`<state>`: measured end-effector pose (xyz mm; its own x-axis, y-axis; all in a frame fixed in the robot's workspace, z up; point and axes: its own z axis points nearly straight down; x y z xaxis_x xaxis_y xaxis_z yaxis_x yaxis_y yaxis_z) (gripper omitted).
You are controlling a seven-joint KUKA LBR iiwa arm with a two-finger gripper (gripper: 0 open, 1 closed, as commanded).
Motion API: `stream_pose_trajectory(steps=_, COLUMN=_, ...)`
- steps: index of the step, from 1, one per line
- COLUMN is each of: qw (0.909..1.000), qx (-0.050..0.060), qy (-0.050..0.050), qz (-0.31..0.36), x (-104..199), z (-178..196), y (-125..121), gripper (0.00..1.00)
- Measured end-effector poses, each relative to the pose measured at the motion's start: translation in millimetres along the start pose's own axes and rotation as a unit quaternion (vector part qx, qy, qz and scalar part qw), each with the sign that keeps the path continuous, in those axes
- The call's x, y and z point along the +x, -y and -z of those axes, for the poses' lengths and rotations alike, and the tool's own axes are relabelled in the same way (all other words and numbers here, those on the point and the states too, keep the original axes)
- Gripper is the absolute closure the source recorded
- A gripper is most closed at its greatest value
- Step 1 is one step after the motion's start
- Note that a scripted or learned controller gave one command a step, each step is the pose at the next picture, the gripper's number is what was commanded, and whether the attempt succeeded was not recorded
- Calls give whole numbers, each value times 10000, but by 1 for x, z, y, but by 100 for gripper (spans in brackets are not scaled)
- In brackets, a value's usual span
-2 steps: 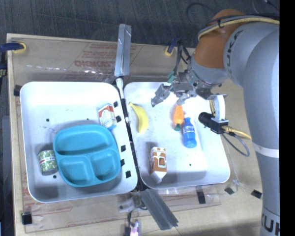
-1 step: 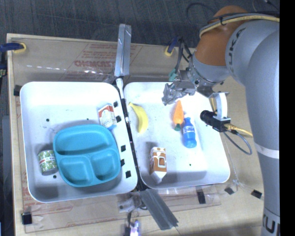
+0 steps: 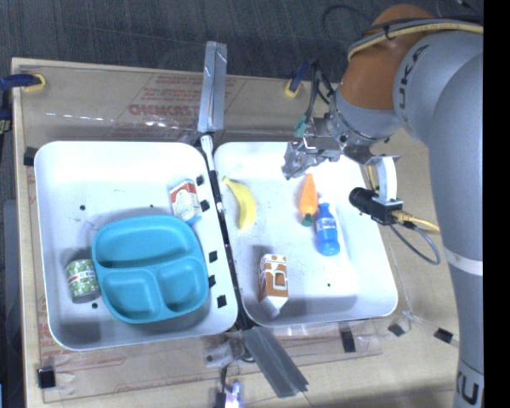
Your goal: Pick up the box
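Observation:
An orange and white carton box lies in the right bin, near its front wall. A smaller red and white box leans against the right wall of the left bin. My gripper hangs over the far part of the right bin, just above and left of the top of an orange carrot. It is well apart from both boxes, and nothing shows in its grasp.
A yellow banana lies by the divider in the right bin. A blue bottle lies just below the carrot. In the left bin sit a blue compartment tray and a green can. The grey arm covers the right side.

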<state>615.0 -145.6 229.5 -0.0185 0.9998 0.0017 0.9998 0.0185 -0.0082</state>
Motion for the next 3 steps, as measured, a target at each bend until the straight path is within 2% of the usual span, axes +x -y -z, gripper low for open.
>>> stream_pose_trajectory(steps=1, qw=9770, qx=-27, qy=1, qz=-2134, x=29, z=75, y=48, gripper=100)
stream_pose_trajectory(steps=2, qw=9469, qx=-17, qy=-8, qz=-3216, x=39, z=111, y=134, gripper=100)
stream_pose_trajectory(steps=3, qw=9134, qx=-23, qy=-7, qz=-4072, x=39, z=173, y=139, gripper=100)
